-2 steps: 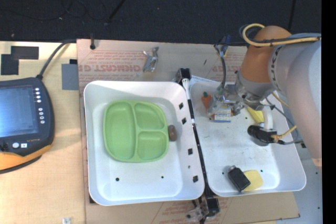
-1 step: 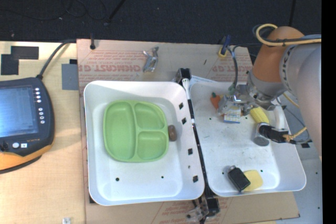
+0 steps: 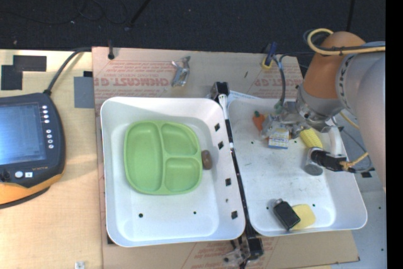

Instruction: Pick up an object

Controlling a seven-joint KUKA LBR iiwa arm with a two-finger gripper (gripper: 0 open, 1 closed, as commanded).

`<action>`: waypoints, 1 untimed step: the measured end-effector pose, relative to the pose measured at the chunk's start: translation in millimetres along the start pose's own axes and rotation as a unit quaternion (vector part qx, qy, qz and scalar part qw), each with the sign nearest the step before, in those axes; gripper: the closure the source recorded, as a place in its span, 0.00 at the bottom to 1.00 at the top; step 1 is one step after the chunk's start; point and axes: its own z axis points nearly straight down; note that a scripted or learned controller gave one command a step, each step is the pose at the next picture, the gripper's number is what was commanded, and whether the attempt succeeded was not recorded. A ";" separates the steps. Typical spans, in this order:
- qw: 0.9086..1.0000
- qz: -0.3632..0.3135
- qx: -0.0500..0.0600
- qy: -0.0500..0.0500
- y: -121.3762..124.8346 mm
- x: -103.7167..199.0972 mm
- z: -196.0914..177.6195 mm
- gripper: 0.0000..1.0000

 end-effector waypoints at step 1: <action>1.000 -0.001 0.000 0.000 0.1 0.2 -0.1 0.00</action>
